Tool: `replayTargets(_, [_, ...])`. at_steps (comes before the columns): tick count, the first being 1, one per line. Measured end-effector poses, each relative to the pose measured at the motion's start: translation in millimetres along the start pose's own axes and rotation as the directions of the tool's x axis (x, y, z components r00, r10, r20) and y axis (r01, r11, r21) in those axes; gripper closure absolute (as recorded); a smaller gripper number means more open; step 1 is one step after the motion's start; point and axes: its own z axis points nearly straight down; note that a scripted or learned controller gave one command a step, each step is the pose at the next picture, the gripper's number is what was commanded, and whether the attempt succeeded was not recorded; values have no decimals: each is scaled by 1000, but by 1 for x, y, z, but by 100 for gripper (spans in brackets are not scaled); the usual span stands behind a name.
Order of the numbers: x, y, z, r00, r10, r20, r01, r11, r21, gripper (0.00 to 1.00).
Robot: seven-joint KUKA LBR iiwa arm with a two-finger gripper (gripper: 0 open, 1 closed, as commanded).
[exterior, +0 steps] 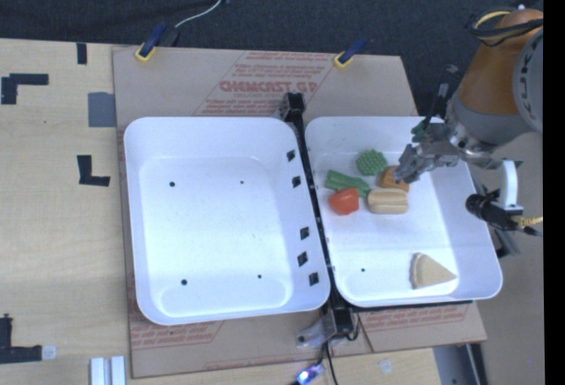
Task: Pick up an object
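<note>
Your gripper (pixel 408 166) hangs right over an orange piece (pixel 394 177) in the right bin (pixel 468 224), its grip impossible to judge, and with the bread roll (pixel 387 200) just below and green toy (pixel 372 162) beside, you risk nudging neighbours.

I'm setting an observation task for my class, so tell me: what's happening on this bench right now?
A grey and orange robot arm reaches in from the right. Its pincer is lowered into the right bin, over an orange item among toy foods: a green leafy piece, a red tomato, a tan roll. A wedge lies apart.
</note>
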Motion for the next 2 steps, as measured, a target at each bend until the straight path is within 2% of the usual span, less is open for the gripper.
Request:
replayTargets(1, [48, 5, 49, 1000, -5, -2, 5, 1000, 2, 100])
replayTargets(2, [144, -1, 6, 1000, -12, -2, 12, 1000, -5, 100])
